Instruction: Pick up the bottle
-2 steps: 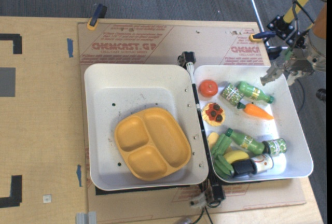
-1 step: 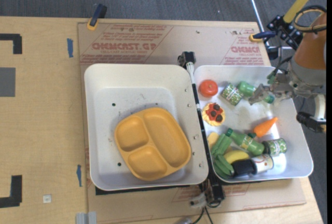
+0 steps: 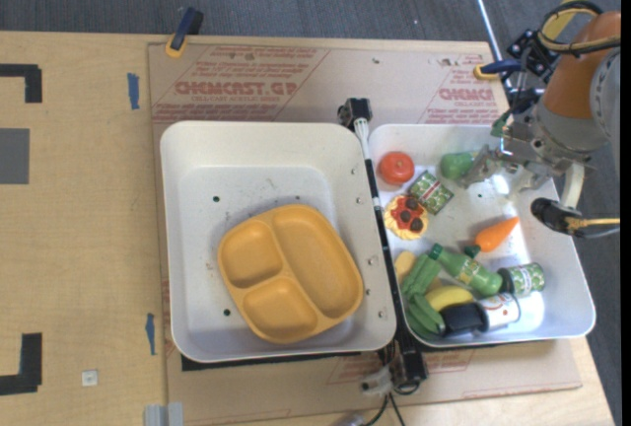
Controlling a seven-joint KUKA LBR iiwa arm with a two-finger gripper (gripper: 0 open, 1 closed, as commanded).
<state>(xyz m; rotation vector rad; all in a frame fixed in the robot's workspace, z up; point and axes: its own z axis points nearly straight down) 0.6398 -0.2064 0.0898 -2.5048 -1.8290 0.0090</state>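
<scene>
Your bottle [image 3: 465, 268], green and probably smooth, light plastic, lies tilted among clutter near the right bin's [image 3: 577, 311] front edge. Grip it across the body. Whether the gripper [image 3: 513, 158] is clenched, you cannot tell.

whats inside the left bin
The left bin holds a yellow divided tray with three empty compartments, lying toward the bin's front. The bin floor under the tray is covered, so anything beneath it cannot be seen.

Two bins [image 3: 187, 217], one tray [image 3: 289, 271], two bottles [image 3: 463, 268].
</scene>
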